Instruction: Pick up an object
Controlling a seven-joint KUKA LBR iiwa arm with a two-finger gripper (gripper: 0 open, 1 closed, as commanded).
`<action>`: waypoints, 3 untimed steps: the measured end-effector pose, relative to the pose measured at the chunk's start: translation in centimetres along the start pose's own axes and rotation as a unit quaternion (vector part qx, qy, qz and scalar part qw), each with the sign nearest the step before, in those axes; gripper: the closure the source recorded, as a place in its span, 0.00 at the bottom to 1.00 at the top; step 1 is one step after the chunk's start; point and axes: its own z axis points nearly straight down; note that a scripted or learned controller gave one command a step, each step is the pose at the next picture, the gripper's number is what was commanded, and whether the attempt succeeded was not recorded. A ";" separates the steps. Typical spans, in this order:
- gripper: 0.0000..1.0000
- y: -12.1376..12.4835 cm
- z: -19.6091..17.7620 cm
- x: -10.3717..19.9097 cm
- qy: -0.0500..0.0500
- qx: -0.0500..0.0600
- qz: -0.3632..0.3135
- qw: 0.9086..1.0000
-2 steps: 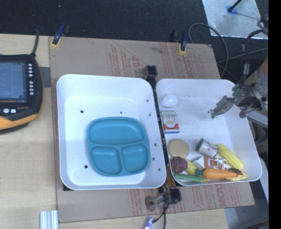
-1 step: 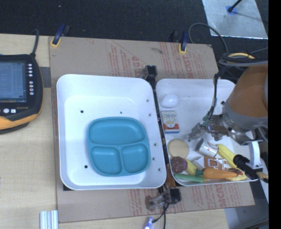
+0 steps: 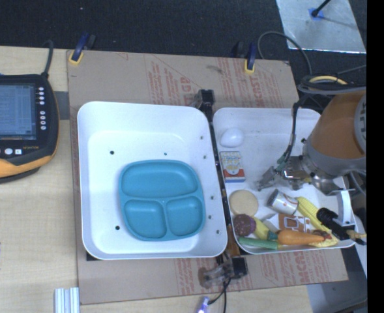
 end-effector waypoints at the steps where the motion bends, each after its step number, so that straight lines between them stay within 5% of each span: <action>1: 0.00 8.3 -0.1 -2.3 0.001 -0.001 0.000 1.000; 2: 0.00 -0.2 -5.7 -4.4 0.001 0.000 0.001 1.000; 3: 0.00 6.8 0.0 0.5 0.001 0.001 -0.001 1.000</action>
